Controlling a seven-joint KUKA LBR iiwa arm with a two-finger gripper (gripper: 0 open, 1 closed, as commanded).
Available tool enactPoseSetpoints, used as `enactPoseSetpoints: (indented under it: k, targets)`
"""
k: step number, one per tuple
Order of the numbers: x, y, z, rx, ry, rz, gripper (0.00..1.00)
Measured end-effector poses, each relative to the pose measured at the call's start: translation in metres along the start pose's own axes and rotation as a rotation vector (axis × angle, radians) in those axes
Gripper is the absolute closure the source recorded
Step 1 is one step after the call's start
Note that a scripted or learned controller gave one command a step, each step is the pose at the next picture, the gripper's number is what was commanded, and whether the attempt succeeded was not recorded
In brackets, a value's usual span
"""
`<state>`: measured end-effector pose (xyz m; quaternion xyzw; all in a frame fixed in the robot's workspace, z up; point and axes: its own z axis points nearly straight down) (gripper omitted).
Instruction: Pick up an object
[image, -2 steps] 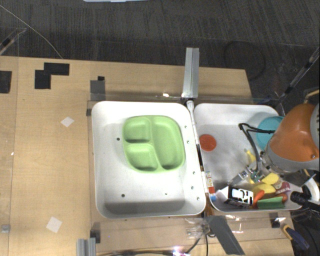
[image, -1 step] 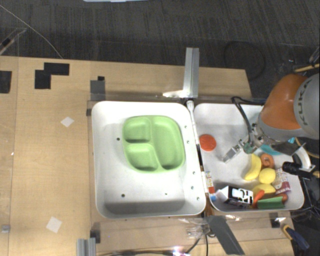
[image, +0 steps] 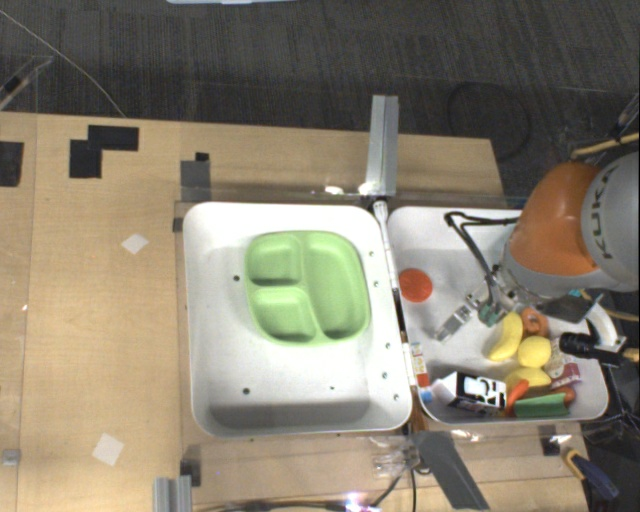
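Observation:
The right white bin (image: 440, 240) holds a pile of small objects. A red-orange disc (image: 416, 285) lies near its left wall. A yellow banana (image: 505, 338) and a yellow lemon (image: 535, 352) sit in the middle right. Along the front lie a green block (image: 540, 405), a black-and-white box (image: 478, 388) and an orange carrot-like piece (image: 517, 392). My gripper (image: 462, 315) hangs low over the bin floor, between the disc and the banana, just left of the banana. The wrist with its orange band (image: 560, 220) covers the bin's right part.
The left white bin (image: 215, 390) holds a green divided plate (image: 305, 285). A metal post (image: 383, 145) stands behind the seam between the bins. A black cable (image: 470, 235) loops across the back of the right bin. Wooden bench surface (image: 90, 330) lies left of the bins.

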<state>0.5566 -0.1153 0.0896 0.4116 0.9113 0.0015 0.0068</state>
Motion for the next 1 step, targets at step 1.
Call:
enactPoseSetpoints:
  k: [1]
  targets:
    - [-0.0017,0.0026,-0.0123,-0.006,-0.008,-0.005,1.00]
